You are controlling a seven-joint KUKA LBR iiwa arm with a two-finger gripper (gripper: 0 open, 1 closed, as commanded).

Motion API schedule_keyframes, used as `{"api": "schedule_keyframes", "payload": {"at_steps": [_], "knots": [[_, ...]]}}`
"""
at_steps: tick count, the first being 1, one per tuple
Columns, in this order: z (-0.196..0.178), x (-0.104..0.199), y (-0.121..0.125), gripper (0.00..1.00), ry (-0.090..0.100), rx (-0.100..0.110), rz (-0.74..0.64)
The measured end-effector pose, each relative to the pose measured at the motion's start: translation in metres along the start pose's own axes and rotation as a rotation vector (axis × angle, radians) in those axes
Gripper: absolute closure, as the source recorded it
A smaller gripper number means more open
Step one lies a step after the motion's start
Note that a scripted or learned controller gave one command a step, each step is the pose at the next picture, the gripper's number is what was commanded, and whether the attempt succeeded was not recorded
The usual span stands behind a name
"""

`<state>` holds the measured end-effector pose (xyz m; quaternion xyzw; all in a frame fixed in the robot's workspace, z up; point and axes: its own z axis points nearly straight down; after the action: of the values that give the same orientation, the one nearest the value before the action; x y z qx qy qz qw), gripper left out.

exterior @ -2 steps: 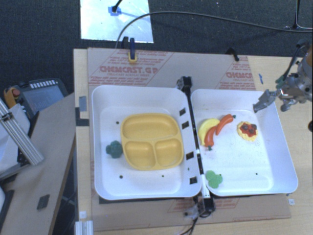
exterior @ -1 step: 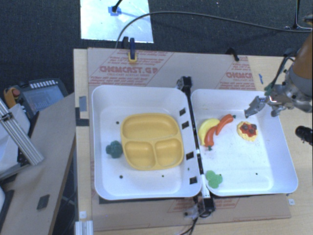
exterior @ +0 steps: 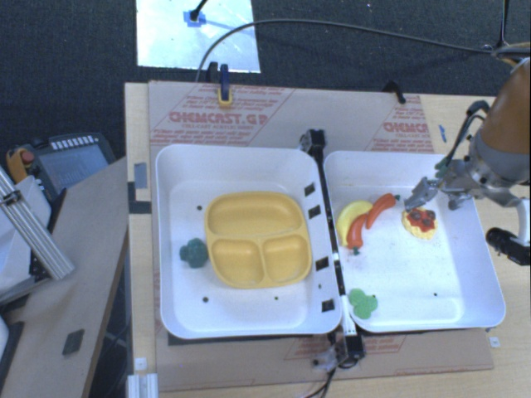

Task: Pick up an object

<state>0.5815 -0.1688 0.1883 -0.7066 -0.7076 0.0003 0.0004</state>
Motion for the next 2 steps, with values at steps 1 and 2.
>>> {"api": "schedule_keyframes", "payload": {"at_steps": [1,2], "knots": [[0.048,-0.003,-0.009,0.0,0.0,0.0,0.0],[0.035,-0.004,-0.007,1.0,-0.002,-0.006,0.0]]}}
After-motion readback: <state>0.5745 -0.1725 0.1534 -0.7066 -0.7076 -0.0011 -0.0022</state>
